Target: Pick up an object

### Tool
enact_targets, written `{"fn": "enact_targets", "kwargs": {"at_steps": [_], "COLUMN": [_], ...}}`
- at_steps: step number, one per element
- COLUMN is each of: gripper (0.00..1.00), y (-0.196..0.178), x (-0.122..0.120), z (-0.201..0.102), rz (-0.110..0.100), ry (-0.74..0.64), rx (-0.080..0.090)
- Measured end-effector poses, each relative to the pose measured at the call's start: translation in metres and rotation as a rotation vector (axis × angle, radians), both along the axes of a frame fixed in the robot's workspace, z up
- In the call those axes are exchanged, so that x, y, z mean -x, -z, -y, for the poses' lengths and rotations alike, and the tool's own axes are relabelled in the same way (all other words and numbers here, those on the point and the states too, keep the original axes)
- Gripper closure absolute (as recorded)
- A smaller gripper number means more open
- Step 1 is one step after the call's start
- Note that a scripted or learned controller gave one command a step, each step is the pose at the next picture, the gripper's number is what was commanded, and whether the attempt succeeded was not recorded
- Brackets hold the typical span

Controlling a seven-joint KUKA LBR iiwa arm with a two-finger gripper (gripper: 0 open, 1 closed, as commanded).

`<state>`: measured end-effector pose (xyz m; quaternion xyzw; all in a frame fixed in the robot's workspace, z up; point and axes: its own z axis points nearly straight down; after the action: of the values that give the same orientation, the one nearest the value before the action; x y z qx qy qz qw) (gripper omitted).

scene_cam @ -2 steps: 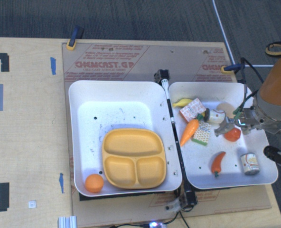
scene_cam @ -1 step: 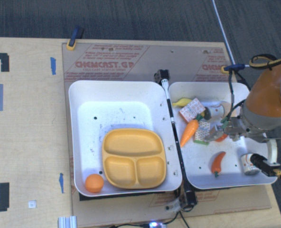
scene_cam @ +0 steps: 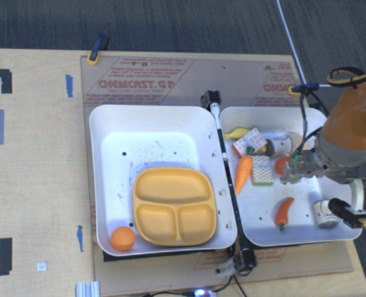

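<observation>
Orange ball (scene_cam: pixel 123 239) beside yellow tray (scene_cam: pixel 174 205), left bin (scene_cam: pixel 102 166) — pincer (scene_cam: pixel 292 171) over right bin (scene_cam: pixel 306 231), grip state unclear.

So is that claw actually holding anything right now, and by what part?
It cannot be told. The claw sits low in the right bin, right beside a small red object, but whether that is gripped isn't visible.

Grey arm (scene_cam: pixel 350 144) from the right, orange-banded, pincer (scene_cam: pixel 292 169) low, pointing left.
</observation>
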<state>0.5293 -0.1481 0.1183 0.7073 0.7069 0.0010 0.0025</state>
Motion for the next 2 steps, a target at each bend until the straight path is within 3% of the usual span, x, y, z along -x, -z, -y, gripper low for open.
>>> {"fn": "enact_targets", "kwargs": {"at_steps": [1,2], "gripper": [1.00,0.00], "y": [0.0277,0.0312], "x": [-0.0041,-0.0020], "z": [-0.0550,-0.0559], "rz": [0.003,-0.003], "ry": [0.000,0.000], "rx": [0.000,-0.001]}}
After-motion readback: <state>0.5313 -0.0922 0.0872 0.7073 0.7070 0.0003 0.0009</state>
